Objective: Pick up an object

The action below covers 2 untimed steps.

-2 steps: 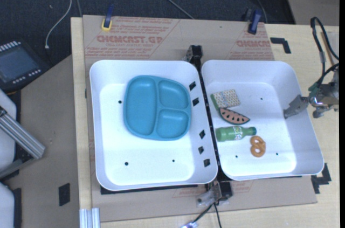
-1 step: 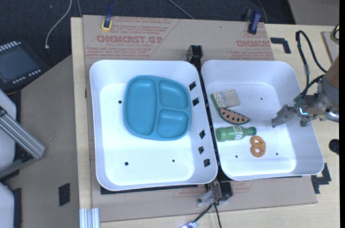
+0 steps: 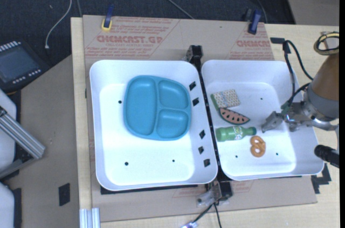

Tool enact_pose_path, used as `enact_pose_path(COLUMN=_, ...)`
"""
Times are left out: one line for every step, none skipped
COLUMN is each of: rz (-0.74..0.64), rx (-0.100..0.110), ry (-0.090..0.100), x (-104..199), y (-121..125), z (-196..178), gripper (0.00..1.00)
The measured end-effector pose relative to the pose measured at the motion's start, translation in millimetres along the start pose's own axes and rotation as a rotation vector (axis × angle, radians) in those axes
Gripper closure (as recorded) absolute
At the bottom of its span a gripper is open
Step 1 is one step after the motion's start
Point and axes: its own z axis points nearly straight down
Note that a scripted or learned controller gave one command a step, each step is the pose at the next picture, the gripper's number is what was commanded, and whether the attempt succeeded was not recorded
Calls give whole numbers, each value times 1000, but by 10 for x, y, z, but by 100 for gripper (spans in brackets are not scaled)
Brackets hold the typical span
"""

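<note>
In the right bin (image 3: 280, 165), the hand (image 3: 272, 122) is seen low beside a pretzel (image 3: 257, 146), a green bottle (image 3: 235, 133), a watermelon slice (image 3: 233, 115) and a speckled sponge (image 3: 226, 97). Nothing is gripped; whether it is open or closed cannot be told. The pretzel, nearest, is best approached from directly above, centred, clear of the bottle.

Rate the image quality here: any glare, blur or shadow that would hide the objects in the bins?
Camera view: even, soft lighting; the white bins are bright but not blown out, and shadows are faint. The blue plate, green bottle and pretzel read clearly. The gripper is slightly soft, so its fine detail is hard to make out. Slight overall graininess.
</note>
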Motion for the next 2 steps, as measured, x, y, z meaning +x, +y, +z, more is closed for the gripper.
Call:
enact_pose_path(rz=1, rx=-2, ry=-1, x=5, y=1, z=339, gripper=0)
enact_pose_path(rz=0, rx=-5, ry=-2, x=4, y=10, z=213, gripper=100)
